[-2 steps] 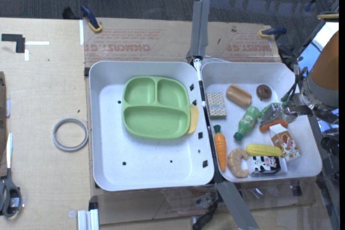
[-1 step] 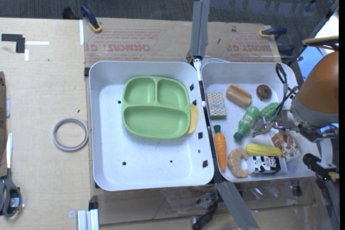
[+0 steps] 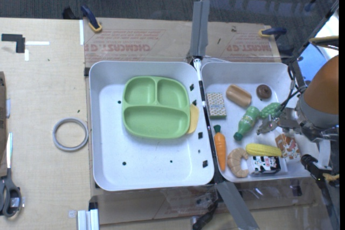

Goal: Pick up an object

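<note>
Cardboard [image 3: 161,40] printed with mirrored "CHEMCAZ", tool [image 3: 268,125] grip unclear, beside green bottle [image 3: 247,122].

Bright, even light; soft shadows, slight blur

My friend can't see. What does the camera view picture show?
A grey robot arm reaches from the right over a white bin of toy food: a carrot, corn, a croissant and a green bottle. The other bin holds a green divided plate.
</note>
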Motion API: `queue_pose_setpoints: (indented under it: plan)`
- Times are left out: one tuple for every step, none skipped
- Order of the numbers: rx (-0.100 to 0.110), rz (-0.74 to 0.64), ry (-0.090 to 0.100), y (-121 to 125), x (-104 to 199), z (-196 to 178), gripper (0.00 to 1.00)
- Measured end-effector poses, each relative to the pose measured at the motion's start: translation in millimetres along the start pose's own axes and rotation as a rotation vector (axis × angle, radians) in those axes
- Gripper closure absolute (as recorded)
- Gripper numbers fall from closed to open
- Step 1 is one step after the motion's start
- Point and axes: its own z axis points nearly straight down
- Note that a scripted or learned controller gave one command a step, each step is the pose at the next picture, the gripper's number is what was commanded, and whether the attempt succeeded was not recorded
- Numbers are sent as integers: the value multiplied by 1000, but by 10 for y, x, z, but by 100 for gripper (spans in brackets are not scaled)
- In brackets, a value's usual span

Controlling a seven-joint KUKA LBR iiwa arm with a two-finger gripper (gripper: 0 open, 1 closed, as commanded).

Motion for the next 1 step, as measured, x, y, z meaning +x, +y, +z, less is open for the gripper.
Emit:
queue_pose_setpoints:
  plan:
    - [38, -354, 7, 189, 547, -196, 0]
